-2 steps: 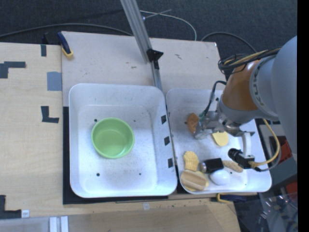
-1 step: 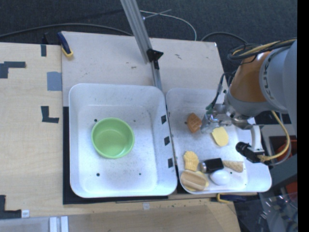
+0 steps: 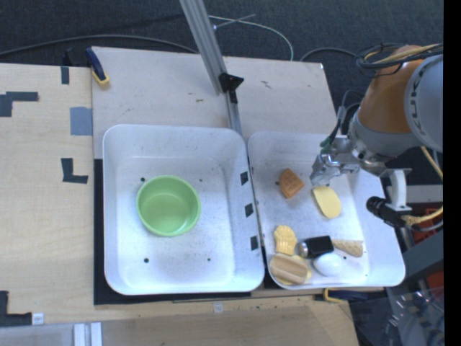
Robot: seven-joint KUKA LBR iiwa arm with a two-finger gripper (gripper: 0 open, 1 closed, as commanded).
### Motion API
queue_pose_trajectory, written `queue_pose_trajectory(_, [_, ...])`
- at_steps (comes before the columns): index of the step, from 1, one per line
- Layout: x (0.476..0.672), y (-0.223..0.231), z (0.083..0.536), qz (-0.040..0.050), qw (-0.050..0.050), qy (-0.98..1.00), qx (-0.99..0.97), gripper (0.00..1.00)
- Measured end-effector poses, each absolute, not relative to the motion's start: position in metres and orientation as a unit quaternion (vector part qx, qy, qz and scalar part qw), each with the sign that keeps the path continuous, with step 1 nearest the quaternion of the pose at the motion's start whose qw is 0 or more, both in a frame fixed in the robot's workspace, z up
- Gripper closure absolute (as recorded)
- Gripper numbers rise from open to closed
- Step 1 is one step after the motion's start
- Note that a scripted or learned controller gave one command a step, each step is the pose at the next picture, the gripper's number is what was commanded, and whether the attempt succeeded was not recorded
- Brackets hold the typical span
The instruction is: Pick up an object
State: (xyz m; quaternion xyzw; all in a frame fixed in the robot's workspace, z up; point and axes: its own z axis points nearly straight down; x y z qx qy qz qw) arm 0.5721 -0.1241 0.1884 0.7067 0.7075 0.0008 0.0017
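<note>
The right bin (image 3: 270, 150) holds several small items: a brown waffle-like piece (image 3: 291, 183), a pale yellow oval piece (image 3: 328, 202), a yellow corn-like piece (image 3: 284, 239), a tan bread-like piece (image 3: 289, 269), a black and silver object (image 3: 314, 247), a white rounded object (image 3: 330, 264) and a tan wedge (image 3: 348, 248). My gripper (image 3: 325, 171) hangs over the right bin, just above the yellow oval piece and right of the waffle piece. Nothing shows between its fingers.
The left bin (image 3: 122, 150) holds a green bowl (image 3: 168, 205). A metal pole (image 3: 205, 34) rises at a slant behind the bins. A blue and yellow tool (image 3: 96, 66) lies at the bench's back left. Cables run behind the bench.
</note>
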Motion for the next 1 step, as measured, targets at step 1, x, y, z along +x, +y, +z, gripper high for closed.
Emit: queue_pose_trajectory(1, [0.5738, -0.125, 0.252, 0.0014, 0.002, 0.708, 0.706, 1.0])
